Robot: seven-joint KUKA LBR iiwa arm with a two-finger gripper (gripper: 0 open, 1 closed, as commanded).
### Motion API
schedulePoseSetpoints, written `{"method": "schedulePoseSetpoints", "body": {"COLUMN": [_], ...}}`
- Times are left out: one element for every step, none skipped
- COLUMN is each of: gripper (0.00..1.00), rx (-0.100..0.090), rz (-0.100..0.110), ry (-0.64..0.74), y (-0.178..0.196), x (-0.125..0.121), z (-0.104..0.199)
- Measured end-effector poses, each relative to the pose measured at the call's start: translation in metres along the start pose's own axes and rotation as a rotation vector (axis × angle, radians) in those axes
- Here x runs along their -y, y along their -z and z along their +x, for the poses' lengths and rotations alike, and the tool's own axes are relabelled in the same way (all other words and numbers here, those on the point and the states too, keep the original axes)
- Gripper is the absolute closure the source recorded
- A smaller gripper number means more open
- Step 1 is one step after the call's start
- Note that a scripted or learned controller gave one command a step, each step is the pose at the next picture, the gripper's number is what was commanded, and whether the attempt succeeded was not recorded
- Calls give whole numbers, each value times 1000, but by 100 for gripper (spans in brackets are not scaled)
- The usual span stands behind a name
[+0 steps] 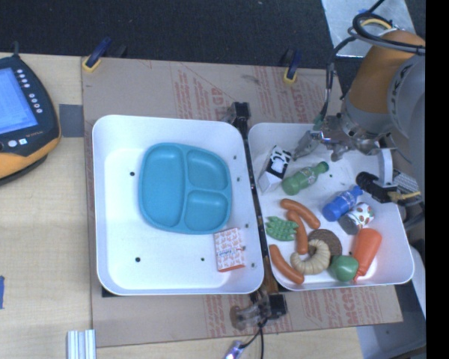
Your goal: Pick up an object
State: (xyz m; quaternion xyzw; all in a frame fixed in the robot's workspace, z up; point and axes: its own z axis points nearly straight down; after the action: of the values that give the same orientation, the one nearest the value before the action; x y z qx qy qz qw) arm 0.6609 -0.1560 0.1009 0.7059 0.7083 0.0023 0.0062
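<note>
We saw the tool over the upper part of the right bin, just above a green bottle and beside a small black-and-white carton; we cannot tell how it was set. The same bin also held a blue bottle, 3 sausages, a carrot, a brown ring and a green pepper. In the left bin lay a blue divided plate and a small red-printed packet. A teach pendant sat on the table at far left.
</note>
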Motion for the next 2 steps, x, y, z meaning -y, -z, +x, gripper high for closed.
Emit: {"method": "schedulePoseSetpoints", "body": {"gripper": [0,0], "rx": [-5,4], "rz": [20,19], "ry": [3,-1], "y": [-9,-7], "x": [5,5], "z": [29,54]}}
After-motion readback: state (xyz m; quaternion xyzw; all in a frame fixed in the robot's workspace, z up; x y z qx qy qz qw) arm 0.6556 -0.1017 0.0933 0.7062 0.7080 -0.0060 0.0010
